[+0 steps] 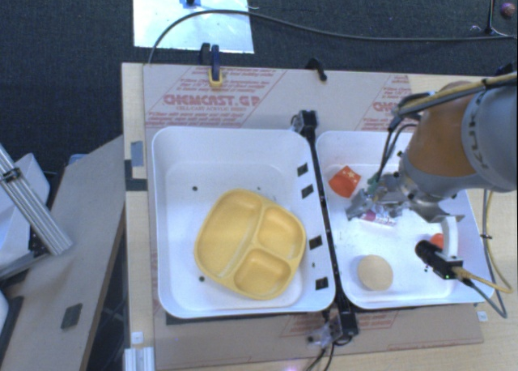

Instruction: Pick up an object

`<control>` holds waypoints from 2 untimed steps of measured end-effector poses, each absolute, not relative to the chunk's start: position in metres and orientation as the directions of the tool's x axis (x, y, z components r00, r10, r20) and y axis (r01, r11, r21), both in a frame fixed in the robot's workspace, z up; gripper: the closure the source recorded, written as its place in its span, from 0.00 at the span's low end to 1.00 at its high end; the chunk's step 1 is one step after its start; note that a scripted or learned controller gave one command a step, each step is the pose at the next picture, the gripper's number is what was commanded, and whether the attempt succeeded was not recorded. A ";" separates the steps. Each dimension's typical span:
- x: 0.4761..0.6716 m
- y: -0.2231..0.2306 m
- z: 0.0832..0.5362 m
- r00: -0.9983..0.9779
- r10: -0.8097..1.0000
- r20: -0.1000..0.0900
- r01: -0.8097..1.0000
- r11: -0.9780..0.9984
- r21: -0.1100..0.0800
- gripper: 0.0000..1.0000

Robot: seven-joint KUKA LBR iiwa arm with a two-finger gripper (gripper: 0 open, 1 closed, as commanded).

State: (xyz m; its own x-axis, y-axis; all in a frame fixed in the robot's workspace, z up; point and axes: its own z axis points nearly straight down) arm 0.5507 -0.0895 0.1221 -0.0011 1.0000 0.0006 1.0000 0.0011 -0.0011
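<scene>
In the right bin (465,292), gripper (374,207) is hovering near orange block (345,181); finger state unclear. Block is looking light, rigid; grip flat sides.

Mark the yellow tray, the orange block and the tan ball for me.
yellow tray (217,233), camera view, its left compartment.
orange block (345,181), camera view, its top face.
tan ball (375,272), camera view, its middle.

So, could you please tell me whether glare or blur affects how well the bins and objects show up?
Camera view: the white bins are bright yet not blown out; the yellow divided tray and orange block read clearly; the arm's wrist is slightly soft; the floor panel catches glare.
</scene>
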 end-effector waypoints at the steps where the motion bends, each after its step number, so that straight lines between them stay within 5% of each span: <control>1: 0.551 -0.090 0.134 -0.001 1.000 0.000 1.000 0.001 0.002 1.00; 2: 0.552 -0.093 0.178 -0.003 1.000 -0.001 1.000 0.003 0.006 1.00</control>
State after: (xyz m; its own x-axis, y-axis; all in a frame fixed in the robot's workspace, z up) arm 0.5521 -0.0932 0.1781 -0.0028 1.0000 -0.0009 1.0000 0.0029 0.0058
